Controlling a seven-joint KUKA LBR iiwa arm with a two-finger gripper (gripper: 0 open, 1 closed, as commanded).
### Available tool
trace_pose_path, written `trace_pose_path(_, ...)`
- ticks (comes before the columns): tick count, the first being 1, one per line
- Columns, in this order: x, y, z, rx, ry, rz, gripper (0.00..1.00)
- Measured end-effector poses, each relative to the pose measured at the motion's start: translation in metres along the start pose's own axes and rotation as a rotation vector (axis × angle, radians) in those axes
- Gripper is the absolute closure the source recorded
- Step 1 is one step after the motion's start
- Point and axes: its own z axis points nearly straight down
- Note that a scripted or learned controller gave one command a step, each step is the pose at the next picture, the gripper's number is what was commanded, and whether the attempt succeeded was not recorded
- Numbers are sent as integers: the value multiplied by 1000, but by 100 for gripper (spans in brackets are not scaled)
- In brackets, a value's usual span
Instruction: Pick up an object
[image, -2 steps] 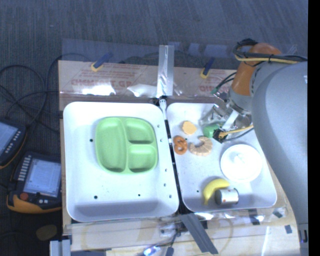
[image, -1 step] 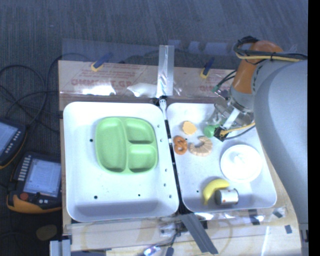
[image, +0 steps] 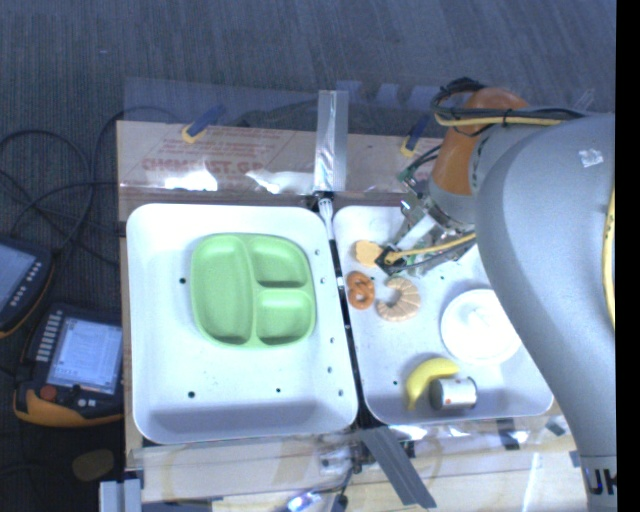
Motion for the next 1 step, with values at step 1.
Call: trace_pose_path(1,-39,41,0,13,4,170,100)
